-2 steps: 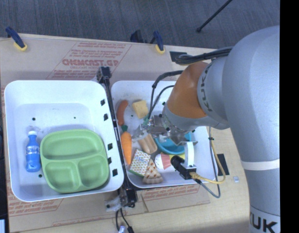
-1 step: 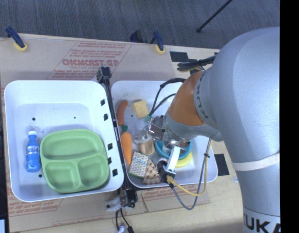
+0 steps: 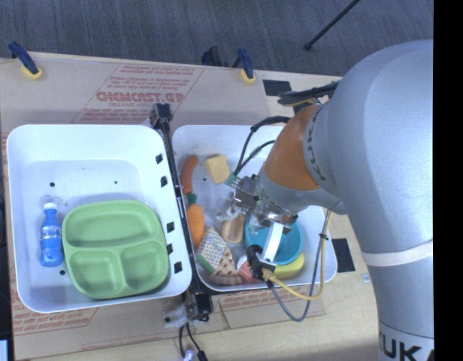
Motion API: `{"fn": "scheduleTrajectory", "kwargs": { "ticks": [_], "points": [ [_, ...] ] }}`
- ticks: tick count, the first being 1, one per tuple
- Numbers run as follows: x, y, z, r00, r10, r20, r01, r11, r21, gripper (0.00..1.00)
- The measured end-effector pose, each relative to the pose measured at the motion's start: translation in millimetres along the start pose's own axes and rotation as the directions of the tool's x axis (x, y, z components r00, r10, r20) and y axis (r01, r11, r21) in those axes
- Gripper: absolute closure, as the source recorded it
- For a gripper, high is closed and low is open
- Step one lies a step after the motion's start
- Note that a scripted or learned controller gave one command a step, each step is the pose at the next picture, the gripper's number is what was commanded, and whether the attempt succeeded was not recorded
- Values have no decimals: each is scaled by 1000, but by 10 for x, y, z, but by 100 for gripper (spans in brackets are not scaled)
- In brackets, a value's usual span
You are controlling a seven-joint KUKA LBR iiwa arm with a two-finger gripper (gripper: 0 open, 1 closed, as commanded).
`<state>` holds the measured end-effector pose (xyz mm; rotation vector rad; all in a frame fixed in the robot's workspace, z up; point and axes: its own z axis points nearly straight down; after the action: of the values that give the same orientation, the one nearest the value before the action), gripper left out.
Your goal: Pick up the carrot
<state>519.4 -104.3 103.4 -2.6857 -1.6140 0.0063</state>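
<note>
Right bin (image 3: pixel 216 135) (crowded): carrot (image 3: pixel 195 224) edgeward

We see a green divided tray (image 3: pixel 115 248) in the left bin (image 3: pixel 21 149), with a blue bottle (image 3: pixel 50 234) just beside its left edge, and, well to the tray's right, a yellow cheese wedge (image 3: pixel 216 168), a sausage (image 3: pixel 188 173) and a blue bowl (image 3: pixel 290 244).

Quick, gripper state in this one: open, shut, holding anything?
Gripper: cannot be told from this view; it sits low in the right bin, with the carrot lying apart to its left.
</note>
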Motion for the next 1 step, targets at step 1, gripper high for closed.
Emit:
{"fn": "scheduleTrajectory", "kwargs": {
  "ticks": [1],
  "points": [
    [572,-493,-868,862,507,2,-507,862,4,100]
  ]
}}
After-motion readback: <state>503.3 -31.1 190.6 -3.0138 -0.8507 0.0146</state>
